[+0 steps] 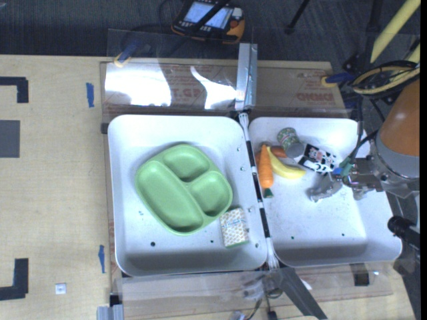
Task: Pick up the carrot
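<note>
The orange carrot [266, 168] lies along the left wall of the right bin [320, 235], its green end pointing toward the front. A yellow banana [289, 169] rests just to its right, touching or nearly touching it. My gripper [322, 191] hangs over the middle of the right bin, to the right of the carrot and a little nearer the front, well apart from it. Nothing is visible between its fingers.
A small round tin [287, 138] and a black-and-white packet [313, 157] sit at the back of the right bin. The left bin [133, 245] holds a green divided plate [183, 187] and a small patterned box [234, 227]. A metal divider [255, 179] separates the bins.
</note>
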Robot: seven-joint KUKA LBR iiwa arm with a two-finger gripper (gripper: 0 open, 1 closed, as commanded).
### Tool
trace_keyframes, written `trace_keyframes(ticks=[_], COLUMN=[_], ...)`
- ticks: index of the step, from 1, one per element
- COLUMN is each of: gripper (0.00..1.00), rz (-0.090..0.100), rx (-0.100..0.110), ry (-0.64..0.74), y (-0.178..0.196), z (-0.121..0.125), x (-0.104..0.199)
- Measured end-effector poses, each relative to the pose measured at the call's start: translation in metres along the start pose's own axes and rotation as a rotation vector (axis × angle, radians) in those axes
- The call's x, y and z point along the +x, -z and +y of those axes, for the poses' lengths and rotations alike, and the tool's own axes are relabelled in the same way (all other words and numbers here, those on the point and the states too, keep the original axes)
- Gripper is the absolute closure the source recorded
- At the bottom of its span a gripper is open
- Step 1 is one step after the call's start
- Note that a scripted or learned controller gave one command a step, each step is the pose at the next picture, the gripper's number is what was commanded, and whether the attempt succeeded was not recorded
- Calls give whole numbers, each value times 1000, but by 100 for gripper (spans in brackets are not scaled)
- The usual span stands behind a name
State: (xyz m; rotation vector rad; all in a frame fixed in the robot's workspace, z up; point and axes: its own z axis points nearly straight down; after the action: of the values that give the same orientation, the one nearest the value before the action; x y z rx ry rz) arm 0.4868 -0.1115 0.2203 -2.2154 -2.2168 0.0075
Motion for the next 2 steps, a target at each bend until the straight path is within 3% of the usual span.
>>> trace_keyframes(ticks=[1, 2], gripper=[0, 0], rz=[0, 3], rx=[-10, -10], ry=[-161, -590], y=[-135, -135], z=[1, 27], x=[18, -18])
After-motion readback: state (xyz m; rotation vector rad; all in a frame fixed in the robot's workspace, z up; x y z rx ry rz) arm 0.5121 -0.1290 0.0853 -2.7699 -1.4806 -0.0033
